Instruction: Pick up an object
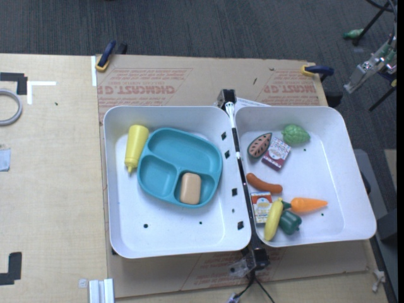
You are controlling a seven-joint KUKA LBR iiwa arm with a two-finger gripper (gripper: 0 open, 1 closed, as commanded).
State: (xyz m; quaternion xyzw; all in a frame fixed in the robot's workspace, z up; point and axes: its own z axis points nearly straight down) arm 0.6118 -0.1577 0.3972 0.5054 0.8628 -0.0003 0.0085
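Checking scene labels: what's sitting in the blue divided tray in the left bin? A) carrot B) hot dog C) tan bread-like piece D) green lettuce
C: the tan bread-like piece lies in a lower compartment of the blue divided tray; the carrot, hot dog and green lettuce are all in the right bin.

I see a brown cardboard sheet [208,84] on the wooden bench [50,188]. One clamp [106,55] sits at its far left corner, a second clamp [315,71] at the far right. Grey carpet [221,17] lies beyond.
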